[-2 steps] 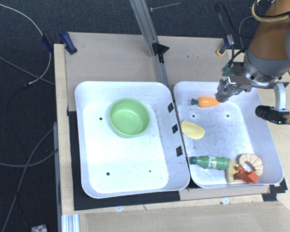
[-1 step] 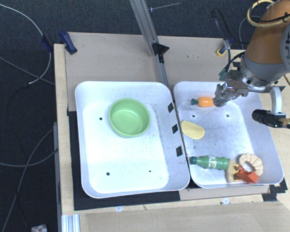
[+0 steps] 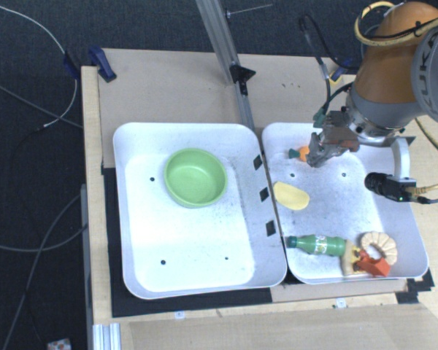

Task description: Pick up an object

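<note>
Orange toy piece [image 3: 302, 152], small, just beside gripper [image 3: 315, 157] in right bin [image 3: 394, 217].
Looks light, rigid, slippery; best pinched across middle. Finger state impossible to tell.

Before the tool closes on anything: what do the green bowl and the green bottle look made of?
The green bowl, in the left bin, looks like moulded plastic: uniform pale green, matte, thick smooth rim. The green bottle, lying on its side in the right bin, looks like glossy plastic, with a light label band; possibly a toy, and glass cannot be excluded.
</note>
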{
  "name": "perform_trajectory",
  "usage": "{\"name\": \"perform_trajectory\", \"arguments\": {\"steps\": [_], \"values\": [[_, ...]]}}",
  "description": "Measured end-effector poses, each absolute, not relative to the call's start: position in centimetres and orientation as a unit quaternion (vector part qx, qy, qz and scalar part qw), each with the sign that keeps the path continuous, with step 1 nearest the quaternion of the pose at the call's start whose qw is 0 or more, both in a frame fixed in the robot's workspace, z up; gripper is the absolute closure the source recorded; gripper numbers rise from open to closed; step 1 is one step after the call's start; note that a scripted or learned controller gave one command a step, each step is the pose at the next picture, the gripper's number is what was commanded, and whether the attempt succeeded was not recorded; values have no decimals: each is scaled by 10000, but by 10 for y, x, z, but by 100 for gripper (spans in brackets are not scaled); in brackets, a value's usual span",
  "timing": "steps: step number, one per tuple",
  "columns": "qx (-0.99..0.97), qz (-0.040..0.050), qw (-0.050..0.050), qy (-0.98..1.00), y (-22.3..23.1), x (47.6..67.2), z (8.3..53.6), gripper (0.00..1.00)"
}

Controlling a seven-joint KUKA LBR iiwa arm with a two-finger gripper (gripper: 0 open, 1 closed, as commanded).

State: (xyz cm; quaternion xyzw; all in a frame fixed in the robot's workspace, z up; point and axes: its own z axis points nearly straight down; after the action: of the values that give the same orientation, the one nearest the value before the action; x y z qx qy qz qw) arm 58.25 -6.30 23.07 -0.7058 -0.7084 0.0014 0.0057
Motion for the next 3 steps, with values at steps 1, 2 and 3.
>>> {"name": "perform_trajectory", "arguments": {"steps": [1,2,3], "values": [[-7054,18,67,-7088,-19,556,240,100],[-7050,34,78,-7092,34,529,233,100],[-7046,7,41,-7096,91,526,235,100]]}}
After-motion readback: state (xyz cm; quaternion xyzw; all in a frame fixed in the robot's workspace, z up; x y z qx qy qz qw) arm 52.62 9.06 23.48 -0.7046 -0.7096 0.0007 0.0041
